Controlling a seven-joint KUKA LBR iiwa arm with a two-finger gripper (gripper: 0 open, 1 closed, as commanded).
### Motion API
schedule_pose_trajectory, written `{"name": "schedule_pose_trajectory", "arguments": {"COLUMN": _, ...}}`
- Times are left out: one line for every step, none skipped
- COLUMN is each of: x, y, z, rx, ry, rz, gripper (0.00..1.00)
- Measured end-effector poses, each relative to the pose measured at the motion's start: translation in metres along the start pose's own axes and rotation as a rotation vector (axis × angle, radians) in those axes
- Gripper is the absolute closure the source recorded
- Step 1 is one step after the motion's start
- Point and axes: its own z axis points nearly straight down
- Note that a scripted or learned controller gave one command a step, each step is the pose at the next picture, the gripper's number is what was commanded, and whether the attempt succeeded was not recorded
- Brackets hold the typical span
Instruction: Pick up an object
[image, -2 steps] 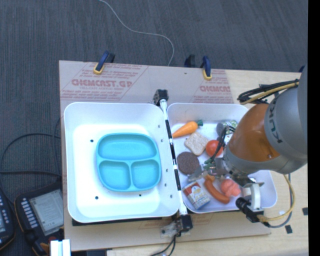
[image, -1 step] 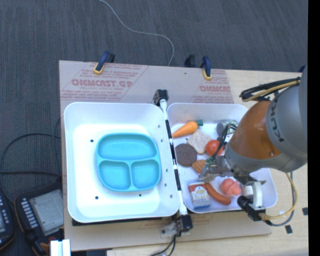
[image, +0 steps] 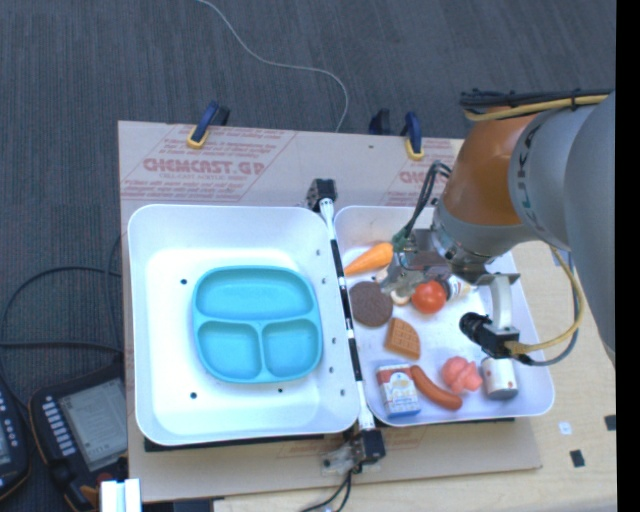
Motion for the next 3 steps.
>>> {"name": "schedule_pose_trajectory", "arguments": {"x": -0.001, "y": -0.001, "z": 0.001, "rx": 0.002, "ry": -0.001, "rz": 0.001, "gripper": 0.0}}
{"name": "schedule_pose_trajectory", "arguments": {"x": -0.052, "y": -0.022, "z": 0.062, "rx": 0.005, "ry": -0.001, "rz": 0.003, "gripper": 0.0}}
{"name": "schedule_pose_trajectory", "arguments": {"x": -0.045, "y": -0.071, "z": 0.104, "rx": -0.008, "ry": -0.002, "rz": 0.001, "gripper": 0.0}}
